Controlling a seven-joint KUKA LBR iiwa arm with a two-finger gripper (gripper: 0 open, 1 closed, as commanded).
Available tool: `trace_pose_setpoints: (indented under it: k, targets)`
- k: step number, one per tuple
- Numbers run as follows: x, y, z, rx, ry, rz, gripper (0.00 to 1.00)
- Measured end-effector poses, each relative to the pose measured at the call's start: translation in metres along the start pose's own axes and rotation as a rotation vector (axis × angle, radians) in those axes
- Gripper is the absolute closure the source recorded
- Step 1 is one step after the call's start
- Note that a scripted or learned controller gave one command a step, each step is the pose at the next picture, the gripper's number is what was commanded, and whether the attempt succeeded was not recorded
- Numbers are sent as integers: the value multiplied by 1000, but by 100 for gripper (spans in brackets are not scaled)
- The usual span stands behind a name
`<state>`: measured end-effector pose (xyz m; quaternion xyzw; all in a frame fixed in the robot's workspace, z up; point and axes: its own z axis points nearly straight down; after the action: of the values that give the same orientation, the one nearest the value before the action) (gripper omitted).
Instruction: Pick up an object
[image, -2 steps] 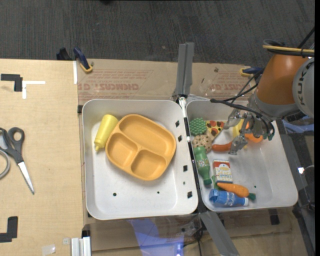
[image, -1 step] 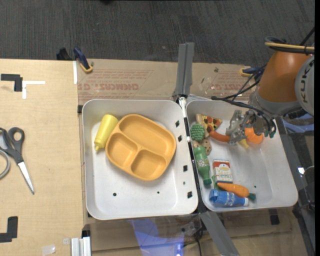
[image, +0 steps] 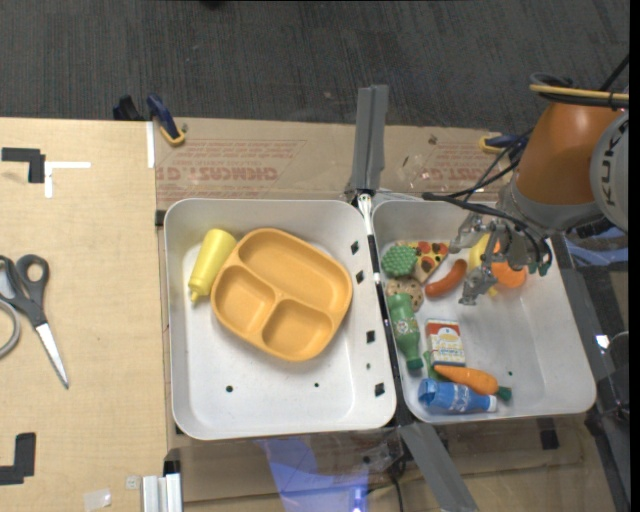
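One gripper (image: 487, 272) I see low in right bin (image: 545, 350), jaws parted, nothing between them; one orange ball (image: 510, 275) just beside, one red sausage (image: 446, 279) near. Further out: one carrot (image: 468, 378), one blue bottle (image: 456, 399). Left bin (image: 200, 390): one yellow tray (image: 280, 295), one yellow bottle (image: 209, 263).

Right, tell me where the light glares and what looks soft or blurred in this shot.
Camera view: even overhead light; the left bin floor shows a pale sheen, with a bluish glare patch on the floor below its front rim. The orange tray and scissors look sharp. The pincer and the small toys under it are cluttered and soft, so its state is unclear.
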<state>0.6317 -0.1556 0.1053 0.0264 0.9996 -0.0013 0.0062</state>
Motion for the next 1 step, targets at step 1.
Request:
trace_pose_setpoints:
  k: [1]
  targets:
    - [-2, 1, -11, 2, -6, -3, 100]
